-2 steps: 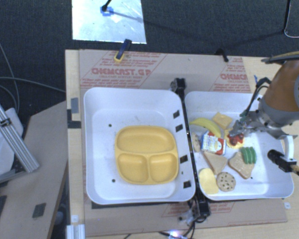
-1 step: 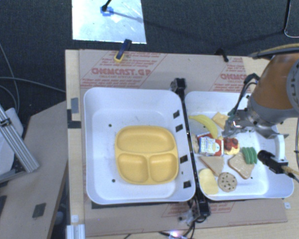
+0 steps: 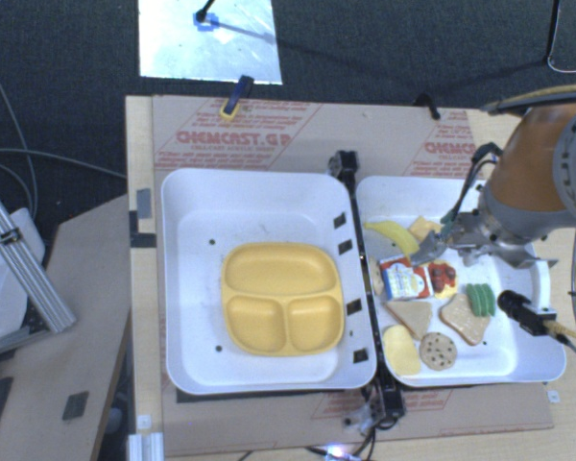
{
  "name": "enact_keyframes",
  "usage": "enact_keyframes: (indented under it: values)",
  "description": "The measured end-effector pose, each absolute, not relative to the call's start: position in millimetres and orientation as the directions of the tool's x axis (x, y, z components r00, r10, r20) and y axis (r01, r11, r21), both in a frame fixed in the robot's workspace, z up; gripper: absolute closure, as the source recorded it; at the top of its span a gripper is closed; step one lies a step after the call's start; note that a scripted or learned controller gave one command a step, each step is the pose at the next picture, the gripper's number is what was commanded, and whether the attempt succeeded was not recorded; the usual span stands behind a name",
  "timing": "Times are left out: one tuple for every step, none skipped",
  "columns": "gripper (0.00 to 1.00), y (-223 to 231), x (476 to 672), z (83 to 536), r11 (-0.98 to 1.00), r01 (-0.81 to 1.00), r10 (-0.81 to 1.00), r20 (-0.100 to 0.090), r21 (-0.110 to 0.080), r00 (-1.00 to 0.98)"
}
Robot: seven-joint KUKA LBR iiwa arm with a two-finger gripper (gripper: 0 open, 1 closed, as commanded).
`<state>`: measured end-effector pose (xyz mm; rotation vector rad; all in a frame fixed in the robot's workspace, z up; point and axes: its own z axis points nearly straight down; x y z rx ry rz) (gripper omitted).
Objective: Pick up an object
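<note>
The right bin [image 3: 533, 358] holds several toy foods: a yellow banana [image 3: 390, 233], a pale cheese piece [image 3: 421, 226], a small red and white carton [image 3: 403, 280], a red item [image 3: 444, 277], a green item [image 3: 480, 299], two bread slices [image 3: 411, 313] [image 3: 464, 321], a cookie [image 3: 438, 351] and a yellow disc [image 3: 399, 349]. My gripper [image 3: 430, 248] hangs low over the bin's back left part, just right of the banana and above the carton. I see nothing held in it. The arm's body hides the bin's back right corner.
The left bin [image 3: 192, 219] holds a yellow divided plate [image 3: 282, 297]. A black clamp bar [image 3: 363, 277] runs between the two bins. A black fitting with a cable [image 3: 524, 313] lies over the right bin's right side. A metal frame [image 3: 19, 257] stands at the far left.
</note>
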<state>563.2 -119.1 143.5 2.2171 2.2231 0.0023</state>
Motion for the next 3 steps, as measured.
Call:
enact_keyframes:
  values:
    - [0.0,-106.1,649.6,87.0,0.01,1.0,1.0,-0.001,0.017,-0.01]
    - [0.0,-83.1,642.7,84.5,0.007,1.0,1.0,0.0,0.001,-0.007]
    - [1.0,-84.4,643.6,95.7,0.008,1.0,1.0,0.0,0.004,-0.008]
